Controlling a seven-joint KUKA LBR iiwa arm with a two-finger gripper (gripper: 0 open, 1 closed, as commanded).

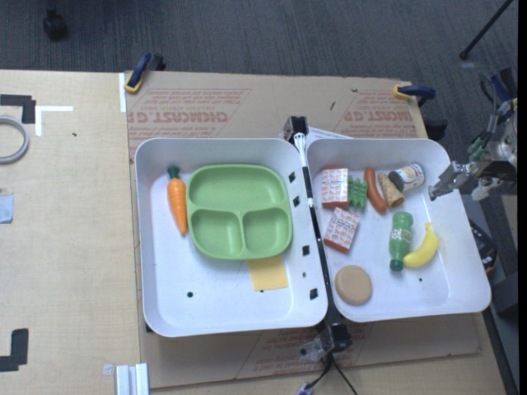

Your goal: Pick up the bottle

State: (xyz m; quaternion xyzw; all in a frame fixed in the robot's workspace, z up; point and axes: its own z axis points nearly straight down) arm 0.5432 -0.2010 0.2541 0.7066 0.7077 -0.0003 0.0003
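— Where is your gripper, and what is it doing?

— My gripper hangs over the right rim of the right bin. It holds nothing and touches no item. Whether it is released or clenched I cannot tell from here; it is too small and dim at that edge.

— And the bottle?

— The bottle lies in the right bin, green, cap toward the near side, just beside a banana on its right. It is apart from my gripper.

— What else is in that bin?

— Two red-and-white cartons, one behind the other, a small green piece, a sausage, a tipped jar at the back, and a round tan disc near the front.

— And the left bin?

— The left bin holds a green tray with three compartments, a carrot just left of it, and a yellow slice poking out from under the tray's near edge
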